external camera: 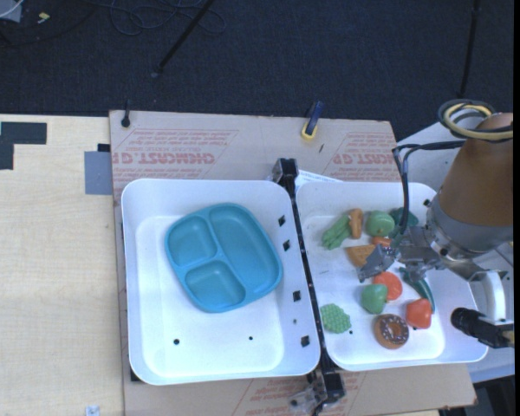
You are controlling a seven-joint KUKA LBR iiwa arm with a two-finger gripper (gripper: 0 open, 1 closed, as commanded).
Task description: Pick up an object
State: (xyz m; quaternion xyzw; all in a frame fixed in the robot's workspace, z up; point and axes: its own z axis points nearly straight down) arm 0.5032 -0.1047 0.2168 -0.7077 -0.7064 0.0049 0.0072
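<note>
The right bin (455, 341) holds several toy foods. Among them are a green leafy piece (335, 230), an orange piece (355, 222), a green round one (380, 224), an orange wedge (359, 254), a red-orange round piece (389, 285), a green pepper (373, 299), a bumpy green piece (334, 317), a brown doughnut (391, 330) and a red piece (419, 314). My gripper (390, 267) hangs low over the middle of this bin. It is open, its fingers spread just above the red-orange piece, with nothing held between them.
The left bin (147, 336) contains a blue sectioned plate (223, 256). A black divider (293, 250) runs between the bins. The arm's orange-banded body (477, 180) covers the right bin's far right side. A yellow-handled clamp (311, 121) sits at the board's back edge.
</note>
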